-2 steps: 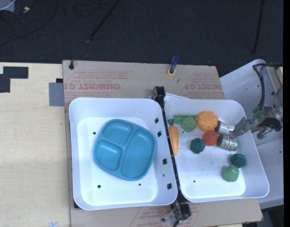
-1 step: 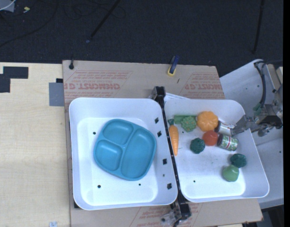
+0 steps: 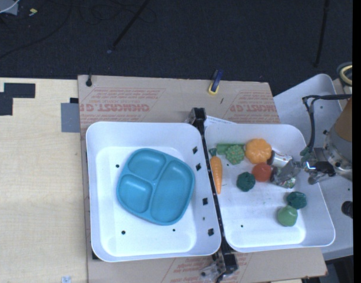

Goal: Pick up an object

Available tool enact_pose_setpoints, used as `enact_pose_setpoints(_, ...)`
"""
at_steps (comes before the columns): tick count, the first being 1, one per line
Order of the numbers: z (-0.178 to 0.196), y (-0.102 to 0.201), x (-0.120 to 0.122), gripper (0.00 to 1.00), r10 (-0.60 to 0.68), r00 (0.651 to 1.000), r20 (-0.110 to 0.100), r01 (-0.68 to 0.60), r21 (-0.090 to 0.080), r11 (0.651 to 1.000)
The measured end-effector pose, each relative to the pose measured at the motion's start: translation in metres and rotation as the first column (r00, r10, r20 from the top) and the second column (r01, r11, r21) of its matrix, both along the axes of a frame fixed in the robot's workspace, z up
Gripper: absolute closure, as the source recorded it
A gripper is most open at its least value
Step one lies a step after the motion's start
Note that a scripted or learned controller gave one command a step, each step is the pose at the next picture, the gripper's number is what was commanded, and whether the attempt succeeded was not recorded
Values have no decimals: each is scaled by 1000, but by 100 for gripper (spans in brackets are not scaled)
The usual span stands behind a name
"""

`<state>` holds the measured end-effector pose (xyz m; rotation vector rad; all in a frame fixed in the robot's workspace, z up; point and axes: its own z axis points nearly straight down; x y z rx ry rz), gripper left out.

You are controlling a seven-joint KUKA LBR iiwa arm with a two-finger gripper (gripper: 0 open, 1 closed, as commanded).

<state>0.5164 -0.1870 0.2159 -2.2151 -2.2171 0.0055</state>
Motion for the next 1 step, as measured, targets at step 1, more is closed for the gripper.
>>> enact_pose_setpoints(1,-47,5,-7,0,0,1000,1,0,0,1000)
